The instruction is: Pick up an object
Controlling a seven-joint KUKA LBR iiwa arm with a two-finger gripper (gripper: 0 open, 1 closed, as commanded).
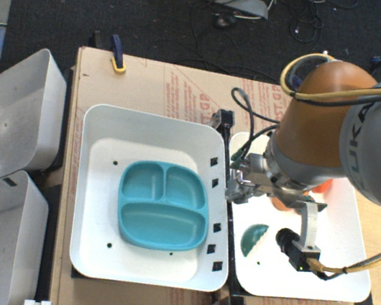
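The gripper [241, 182] is held over the left edge of the right bin [342, 284], probably to put a small green object [254, 237] within reach. This object is seen just nearer on the bin floor. A teal divided plate [163, 205] is laid in the left bin [106, 133]. Whether the claw is released or clenched cannot be told, and nothing is seen grasped.

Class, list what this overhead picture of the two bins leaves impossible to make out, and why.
- Orange object, camera view: mostly covered by the arm; shape unclear.
- Green object in the right bin, camera view: too small to identify.
- Right bin's far half, camera view: hidden beneath the arm.
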